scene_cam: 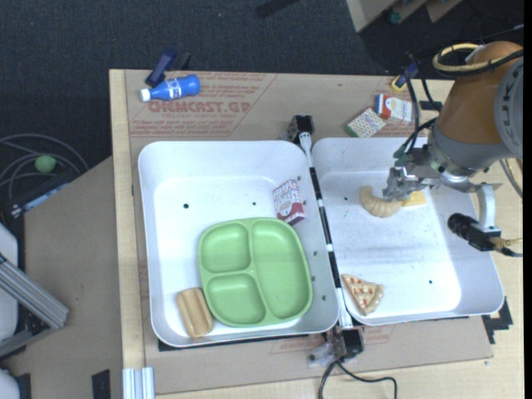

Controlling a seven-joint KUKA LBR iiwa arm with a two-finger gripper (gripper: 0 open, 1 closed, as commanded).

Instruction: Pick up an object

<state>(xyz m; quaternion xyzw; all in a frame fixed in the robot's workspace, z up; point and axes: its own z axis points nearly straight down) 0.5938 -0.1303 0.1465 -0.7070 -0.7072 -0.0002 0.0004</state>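
The gripper (402,183) hangs low in the right bin (449,293), just over the croissant (379,204), placed for a grab. How wide it is set I cannot tell (nothing visibly held). The waffle (362,293) lies well apart, near the front rim.

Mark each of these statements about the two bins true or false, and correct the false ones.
1. The green divided plate lies in the left bin. True.
2. The waffle slice lies on the green divided plate. False: it lies in the right bin, near the front corner.
3. The gripper is over the right bin beside the croissant. True.
4. The blue bottle lies in the left bin. False: it lies outside, on the bench.
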